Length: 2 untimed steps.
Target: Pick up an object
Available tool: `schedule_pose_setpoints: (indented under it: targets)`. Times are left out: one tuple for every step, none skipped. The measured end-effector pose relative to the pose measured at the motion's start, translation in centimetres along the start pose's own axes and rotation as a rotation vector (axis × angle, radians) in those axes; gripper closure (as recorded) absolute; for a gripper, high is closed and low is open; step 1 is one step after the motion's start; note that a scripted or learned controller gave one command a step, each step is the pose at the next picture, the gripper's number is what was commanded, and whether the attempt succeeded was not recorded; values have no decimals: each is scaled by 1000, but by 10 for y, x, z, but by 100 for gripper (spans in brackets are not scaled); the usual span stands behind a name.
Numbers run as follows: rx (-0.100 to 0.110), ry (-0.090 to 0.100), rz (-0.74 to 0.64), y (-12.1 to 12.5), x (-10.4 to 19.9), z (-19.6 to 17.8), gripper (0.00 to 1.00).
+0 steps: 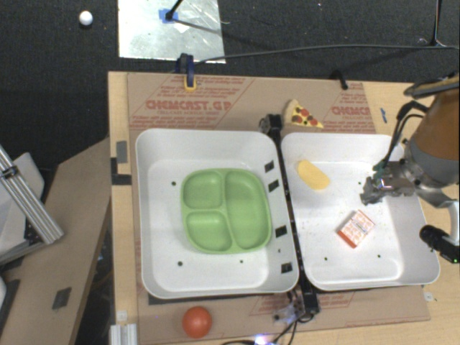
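Box, a small red and white carton, is lying flat on the floor of the right bin, tilted at an angle, toward the near half. It seems the likeliest target, since the gripper is hovering just beyond it, up and to the right, near but apart from it.

In the camera view, the arm is reaching in from the right, its orange band sitting above the wrist. The gripper is hanging over the right bin's floor, and nothing is showing between its fingers; whether the hand is spread or closed I cannot tell, as the metal parts are blurring together at this size.

A yellow piece is resting farther back in the same bin, toward its left wall, well apart from the box. A green tray with three compartments is sitting in the middle of the left bin. Outside the bins, a pizza slice toy is lying on the board behind the right bin, and an orange ball is sitting on the board in front of the left bin.

As a judgement, the task is looking barely begun: nothing is lifted, and everything is resting on a surface. What is left is lowering over one thing, closing on it and raising it clear.
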<state>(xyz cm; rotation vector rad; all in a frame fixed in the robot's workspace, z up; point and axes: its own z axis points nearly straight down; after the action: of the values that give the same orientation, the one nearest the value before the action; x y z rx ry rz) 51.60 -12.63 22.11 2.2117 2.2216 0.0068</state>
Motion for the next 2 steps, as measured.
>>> schedule_pose_setpoints:
  targets:
    - [6, 3, -4, 0, 45, 2, 100]
    - [5, 3, -5, 16, 95, 4, 100]
